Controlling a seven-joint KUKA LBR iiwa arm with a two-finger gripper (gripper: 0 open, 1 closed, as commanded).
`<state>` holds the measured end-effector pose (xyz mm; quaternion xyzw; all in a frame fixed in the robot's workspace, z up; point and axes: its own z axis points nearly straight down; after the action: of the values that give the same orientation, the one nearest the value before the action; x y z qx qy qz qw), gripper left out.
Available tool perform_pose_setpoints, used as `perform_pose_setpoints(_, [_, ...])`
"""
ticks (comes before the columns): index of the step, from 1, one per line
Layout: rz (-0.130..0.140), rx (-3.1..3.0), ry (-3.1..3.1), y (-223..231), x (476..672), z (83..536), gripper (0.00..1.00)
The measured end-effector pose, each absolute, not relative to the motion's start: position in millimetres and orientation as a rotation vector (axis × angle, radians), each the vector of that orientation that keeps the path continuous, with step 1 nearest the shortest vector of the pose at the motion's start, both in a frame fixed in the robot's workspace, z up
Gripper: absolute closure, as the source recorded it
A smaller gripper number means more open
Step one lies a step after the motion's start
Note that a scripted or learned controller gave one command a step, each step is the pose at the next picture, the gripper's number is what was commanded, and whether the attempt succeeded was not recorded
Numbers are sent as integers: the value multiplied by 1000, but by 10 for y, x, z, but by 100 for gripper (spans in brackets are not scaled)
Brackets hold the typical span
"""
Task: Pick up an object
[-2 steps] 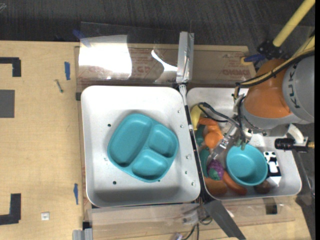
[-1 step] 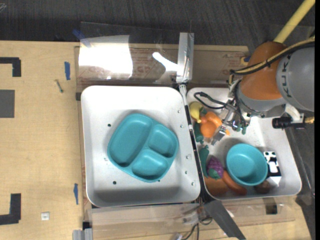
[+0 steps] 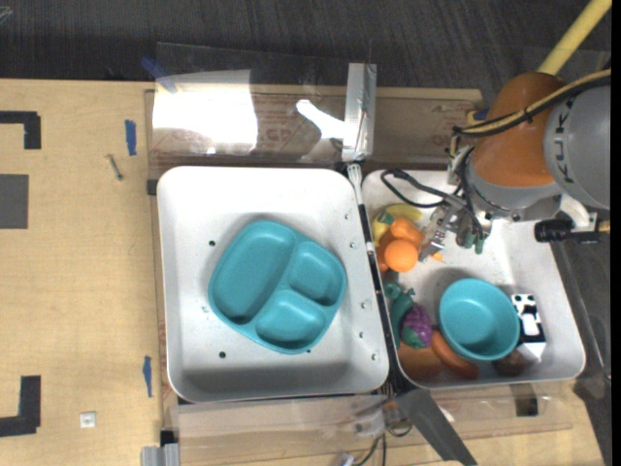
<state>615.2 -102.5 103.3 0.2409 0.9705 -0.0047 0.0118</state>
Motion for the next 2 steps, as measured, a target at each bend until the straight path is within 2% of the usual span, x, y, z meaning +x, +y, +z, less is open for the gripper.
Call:
perform_pose_setpoints(1, [3, 571, 3072, -722, 6338, 2578, 100])
perform_pose_setpoints(2, [4, 713, 3057, -48, 6255, 2493, 100])
